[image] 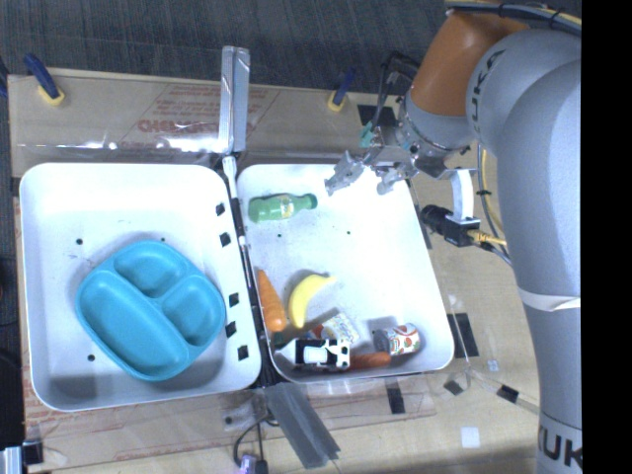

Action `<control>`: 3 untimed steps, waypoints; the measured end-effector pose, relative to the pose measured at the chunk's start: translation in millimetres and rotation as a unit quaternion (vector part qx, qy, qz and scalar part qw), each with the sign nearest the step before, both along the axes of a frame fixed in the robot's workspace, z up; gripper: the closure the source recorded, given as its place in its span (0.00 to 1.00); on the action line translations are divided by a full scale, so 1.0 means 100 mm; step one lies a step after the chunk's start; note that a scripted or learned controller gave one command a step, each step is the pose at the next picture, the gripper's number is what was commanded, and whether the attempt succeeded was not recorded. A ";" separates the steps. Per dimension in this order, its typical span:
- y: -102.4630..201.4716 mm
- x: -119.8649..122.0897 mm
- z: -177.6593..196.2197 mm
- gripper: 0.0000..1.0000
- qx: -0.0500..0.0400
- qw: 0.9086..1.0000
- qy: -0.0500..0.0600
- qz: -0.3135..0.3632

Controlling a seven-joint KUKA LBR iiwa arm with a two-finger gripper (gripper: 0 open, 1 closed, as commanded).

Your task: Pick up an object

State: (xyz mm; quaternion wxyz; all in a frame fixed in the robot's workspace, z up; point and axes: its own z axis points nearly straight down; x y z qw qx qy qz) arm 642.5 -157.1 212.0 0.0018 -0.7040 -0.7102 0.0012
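Camera view: the gripper (pixel 363 175) hangs over the far edge of the right bin (pixel 420 240), its two fingers spread apart with nothing between them. Just below and to its left a green bottle (pixel 280 206) lies on its side near the bin's far wall. The middle of the bin's floor, between bottle and near corner, is bare white. At the near end lie a banana (pixel 307 295), a carrot (pixel 272 303) against the left wall, a black-and-white cow toy (pixel 324 355) and a small can (pixel 399 341), packed close together. The left bin (pixel 44 265) holds a blue divided tray (pixel 150 307), set towards its near side, with bare floor around it. A metal bar (pixel 235 102) stands at the divide between the bins.
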 end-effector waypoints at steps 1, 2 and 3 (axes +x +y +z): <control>-0.11 -0.92 -0.95 0.00 0.001 0.994 0.000 0.107; 0.03 -0.93 -0.93 0.00 0.000 1.000 0.000 0.021; 0.09 -1.55 -1.21 0.00 0.000 1.000 -0.001 -0.002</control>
